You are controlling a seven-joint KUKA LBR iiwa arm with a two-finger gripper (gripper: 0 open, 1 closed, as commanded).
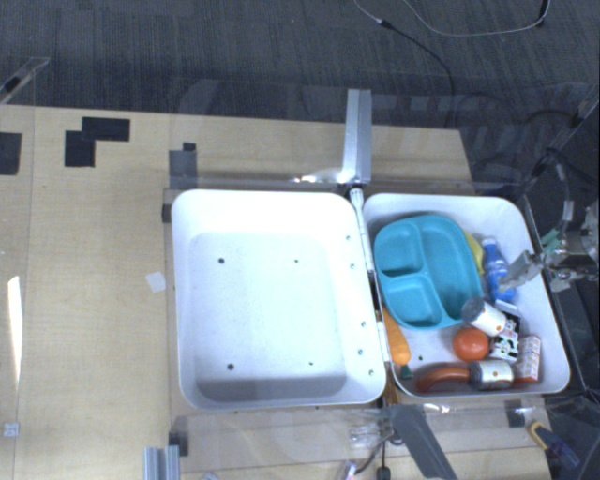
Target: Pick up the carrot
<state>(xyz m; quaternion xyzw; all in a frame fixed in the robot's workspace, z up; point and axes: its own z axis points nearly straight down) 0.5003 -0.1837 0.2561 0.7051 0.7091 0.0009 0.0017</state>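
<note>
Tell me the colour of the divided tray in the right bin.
The divided tray is turquoise blue, seen in the camera view.

Orange carrot (397, 341); turquoise divided tray (427, 270); white bins (272, 211); red-orange tomato (472, 344).

Pale wooden bench (84, 309) — dark carpet (187, 47) beyond (cable (450, 23) trailing).

Carrot (398, 343) wedged between right bin's wall (373, 281) and teal tray (427, 270), seemingly little side clearance, open above.
</note>
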